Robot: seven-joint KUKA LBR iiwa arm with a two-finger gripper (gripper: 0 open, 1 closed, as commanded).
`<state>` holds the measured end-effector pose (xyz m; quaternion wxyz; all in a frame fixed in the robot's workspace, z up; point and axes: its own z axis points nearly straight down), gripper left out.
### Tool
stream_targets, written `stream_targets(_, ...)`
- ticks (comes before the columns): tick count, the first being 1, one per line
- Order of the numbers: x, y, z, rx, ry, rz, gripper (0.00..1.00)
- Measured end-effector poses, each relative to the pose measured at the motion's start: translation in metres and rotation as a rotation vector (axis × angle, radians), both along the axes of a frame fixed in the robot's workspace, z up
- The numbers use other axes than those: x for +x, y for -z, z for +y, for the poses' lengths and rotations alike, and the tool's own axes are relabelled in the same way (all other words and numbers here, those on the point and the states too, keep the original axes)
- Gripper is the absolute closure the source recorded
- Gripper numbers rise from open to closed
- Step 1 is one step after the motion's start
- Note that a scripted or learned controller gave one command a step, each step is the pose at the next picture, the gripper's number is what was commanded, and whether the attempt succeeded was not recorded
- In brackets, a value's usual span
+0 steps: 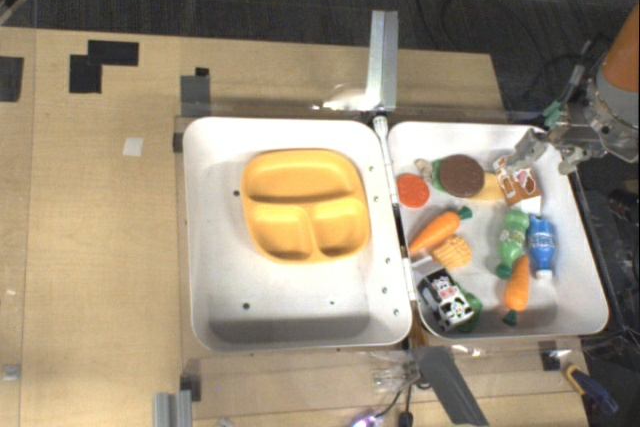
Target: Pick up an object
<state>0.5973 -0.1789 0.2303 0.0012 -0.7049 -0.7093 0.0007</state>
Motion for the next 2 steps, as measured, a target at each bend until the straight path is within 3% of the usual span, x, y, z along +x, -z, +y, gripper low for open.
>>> stream_targets(1,0.010,0.119,-0.023,-0.003,0.126,-0.010,0.00)
stream_targets(2,0.051,0.143,0.011,-0.002,0.069,-0.011,0.00)
